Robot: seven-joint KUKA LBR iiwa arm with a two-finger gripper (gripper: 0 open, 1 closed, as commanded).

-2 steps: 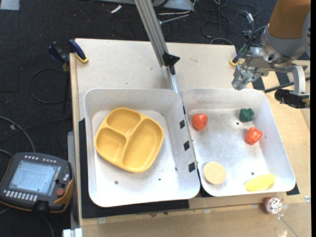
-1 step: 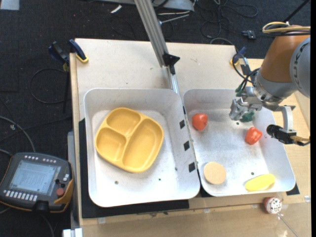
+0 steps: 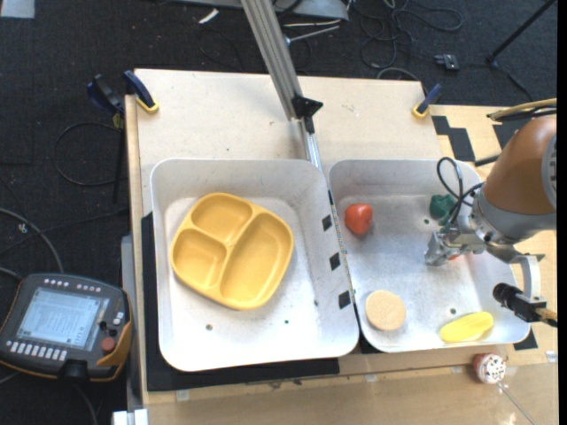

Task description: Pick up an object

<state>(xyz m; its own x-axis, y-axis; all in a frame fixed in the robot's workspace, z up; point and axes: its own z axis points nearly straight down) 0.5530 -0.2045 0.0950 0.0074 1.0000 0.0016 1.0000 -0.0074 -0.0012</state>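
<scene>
Hovering gripper, apparently empty-fingered

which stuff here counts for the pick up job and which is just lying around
For the job: gripper, low in the right bin; red object, tan disc, yellow object, green object.

Lying about: yellow divided plate, teach pendant, clamps, cables.

The grey arm with its orange band reaches in from the right, wrist bent downward, its metal pincer hanging low inside the right-hand shallow white bin (toward its right side).
</scene>
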